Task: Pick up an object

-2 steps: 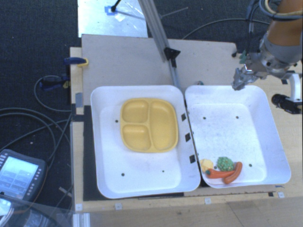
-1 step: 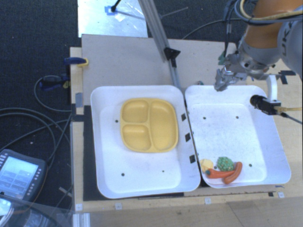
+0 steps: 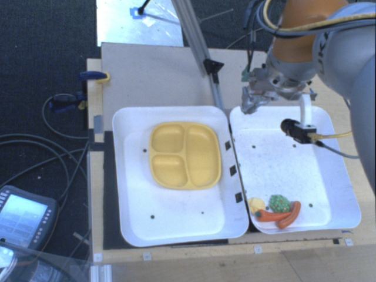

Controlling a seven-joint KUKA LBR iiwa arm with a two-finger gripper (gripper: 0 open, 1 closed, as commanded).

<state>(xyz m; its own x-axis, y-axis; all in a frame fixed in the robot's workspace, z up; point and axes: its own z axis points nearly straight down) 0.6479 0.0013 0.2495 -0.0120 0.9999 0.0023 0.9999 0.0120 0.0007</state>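
Observation:
In the right bin (image 3: 329,175), at its near left corner, lies a small heap of toy food: a yellow piece (image 3: 256,204), a green broccoli-like piece (image 3: 279,202), an orange carrot (image 3: 268,215) and a red-brown sausage (image 3: 289,215). My gripper (image 3: 251,101) hangs over the far left corner of the right bin, well away from the heap. Nothing shows between its fingers.
A yellow divided plate (image 3: 183,155) lies in the left bin (image 3: 135,210). A slanted metal pole (image 3: 194,28) crosses the bench behind the bins. A black fitting with a yellow cable (image 3: 299,130) hangs from the arm over the right bin. Blue clamps (image 3: 93,76) sit at the bench's left edge.

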